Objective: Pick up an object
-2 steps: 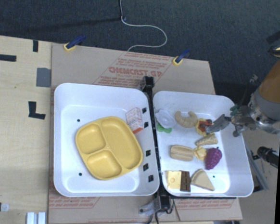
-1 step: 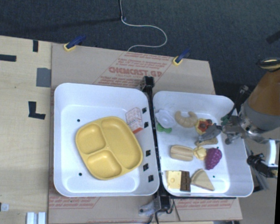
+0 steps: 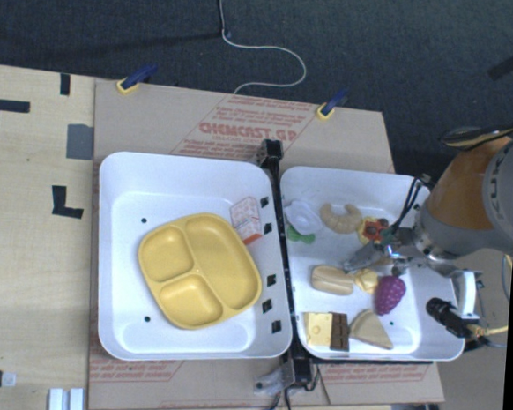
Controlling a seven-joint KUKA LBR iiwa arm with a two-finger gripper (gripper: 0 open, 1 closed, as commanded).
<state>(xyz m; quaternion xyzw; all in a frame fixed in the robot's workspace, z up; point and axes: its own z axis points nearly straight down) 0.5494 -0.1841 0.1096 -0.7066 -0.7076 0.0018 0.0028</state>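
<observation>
My arm (image 3: pixel 473 203) comes in from the right, grey with its orange band showing above the wrist, and my pincer (image 3: pixel 378 253) sits low inside the right bin (image 3: pixel 417 188), among the toy food there. Its metal tips lie just above a purple bunch of grapes (image 3: pixel 389 294) and just right of a pale bread roll (image 3: pixel 332 280), with a small yellow piece (image 3: pixel 366 280) between the two; I cannot tell from this slant whether it is released or clenched, and nothing plainly sits in it. Behind the tips, toward the back wall, lies a tan curved pastry (image 3: pixel 342 219), with a small red and orange toy (image 3: pixel 376 229) beside it. At the bin's back-left corner lies a clear plastic piece (image 3: pixel 301 217) with a green bit (image 3: pixel 302 237) just under it. Near the front wall a yellow and brown block (image 3: pixel 326 330) lies next to a tan wedge (image 3: pixel 373 330). The left bin (image 3: pixel 113 233) holds a yellow divided tray (image 3: pixel 198 269), tilted on a diagonal, and a small white and red packet (image 3: pixel 247 218) touches its upper right corner. Both bins rest on a cardboard sheet (image 3: pixel 236 127) laid over the surface (image 3: pixel 14 251), held at the back by two yellow and blue clamps (image 3: pixel 135 79). A white cable (image 3: pixel 259 54) loops across the dark floor behind.
</observation>
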